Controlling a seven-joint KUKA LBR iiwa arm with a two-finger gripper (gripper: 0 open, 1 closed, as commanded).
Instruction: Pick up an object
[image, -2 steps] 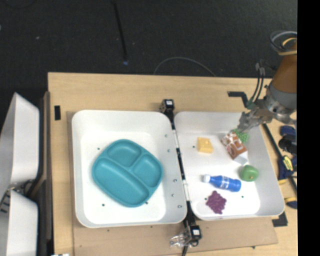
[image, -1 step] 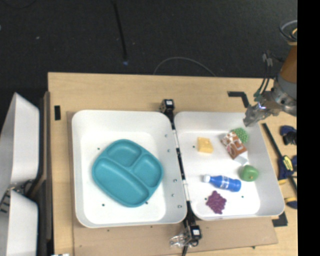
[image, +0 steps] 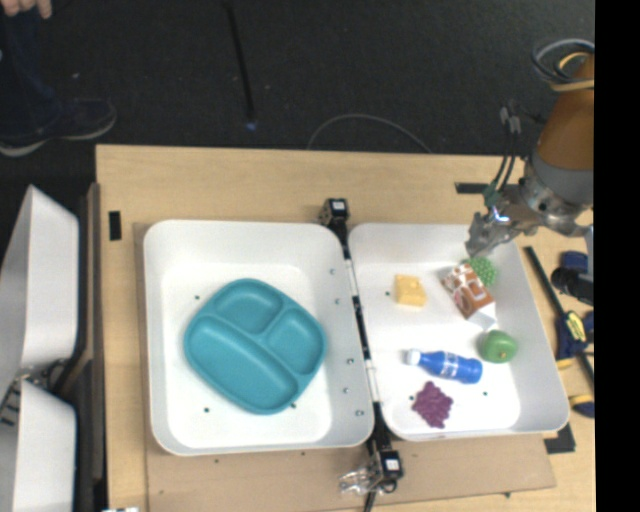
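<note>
1. Because the task names no particular object, the right-hand bin (image: 530, 400) serves as the landmark: it holds all the loose items, while the left-hand bin (image: 160, 300) beside it holds just a teal divided plate (image: 256, 343).
2. The grey arm with its orange band (image: 568, 135) comes in over the landmark bin's far right corner, and its gripper (image: 490, 232) hangs just inside that corner; whether it is spread or closed I cannot tell, and nothing is visibly held.
3. A blue bottle (image: 447, 366) lies on its side in the near half of that bin, its long axis running across the bin, white cap toward the centre divider.
4. A brown and white boxed item (image: 468, 290) lies tilted directly below the gripper toward the near edge, with a small green knobbly piece (image: 484, 269) touching its far end; this pair is the closest target, so the coming move is probably a short drop.
5. A purple grape bunch (image: 433, 403) sits near the front wall, a green apple (image: 498, 346) by the right wall, and a yellow block (image: 409, 290) toward the divider.
</note>
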